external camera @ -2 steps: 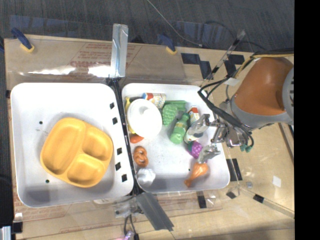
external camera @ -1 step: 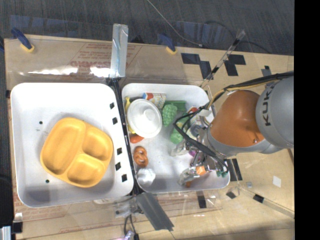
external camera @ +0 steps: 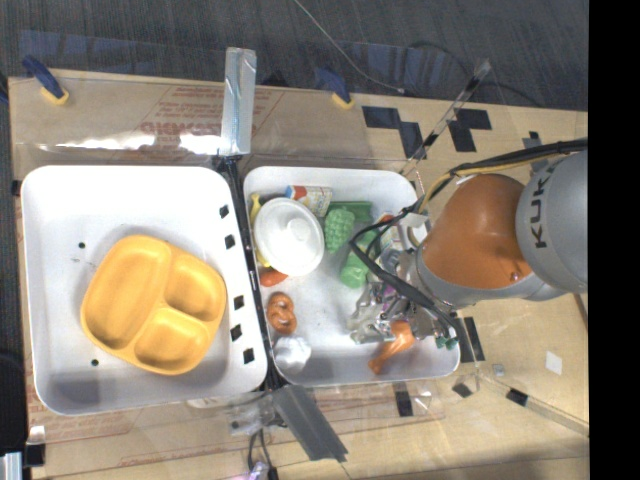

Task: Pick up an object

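Cardboard-covered bench (external camera: 120, 118) on dark carpet (external camera: 120, 8); two white bins (external camera: 40, 268); claw (external camera: 385, 328) state unclear.

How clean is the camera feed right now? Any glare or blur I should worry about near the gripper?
Camera view: bright glare streaks on the clear plastic sheet above the left bin; soft shadow in that bin's lower left corner. The gripper area is dim and cluttered with cables, slightly soft, so the orange object beside it is hard to read. The yellow tray is evenly lit and sharp.
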`<state>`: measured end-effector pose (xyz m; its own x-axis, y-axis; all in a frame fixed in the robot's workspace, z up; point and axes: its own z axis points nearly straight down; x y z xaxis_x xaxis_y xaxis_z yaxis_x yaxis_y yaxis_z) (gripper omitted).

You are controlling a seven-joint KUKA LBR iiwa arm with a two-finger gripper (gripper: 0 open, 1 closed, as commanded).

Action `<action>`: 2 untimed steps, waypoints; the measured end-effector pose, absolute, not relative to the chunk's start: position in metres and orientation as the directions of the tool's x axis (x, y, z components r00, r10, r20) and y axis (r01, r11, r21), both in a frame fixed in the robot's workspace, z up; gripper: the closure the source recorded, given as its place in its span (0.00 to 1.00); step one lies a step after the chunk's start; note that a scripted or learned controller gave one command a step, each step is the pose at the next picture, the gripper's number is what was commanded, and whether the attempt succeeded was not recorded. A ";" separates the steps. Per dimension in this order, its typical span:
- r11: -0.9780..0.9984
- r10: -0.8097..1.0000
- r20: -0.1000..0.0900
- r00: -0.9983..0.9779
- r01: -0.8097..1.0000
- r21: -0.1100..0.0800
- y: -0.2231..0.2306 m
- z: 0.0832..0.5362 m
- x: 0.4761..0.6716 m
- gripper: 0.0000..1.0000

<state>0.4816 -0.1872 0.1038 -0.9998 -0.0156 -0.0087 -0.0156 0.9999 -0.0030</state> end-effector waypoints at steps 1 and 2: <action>1.000 0.014 -0.015 -1.000 0.014 -0.001 -0.095 0.270 0.536 1.00; 1.000 -0.003 -0.008 -1.000 -0.003 -0.003 -0.141 0.328 0.600 1.00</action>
<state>0.6002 -0.1414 0.3284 -1.0000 -0.0029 -0.0078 -0.0029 1.0000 -0.0027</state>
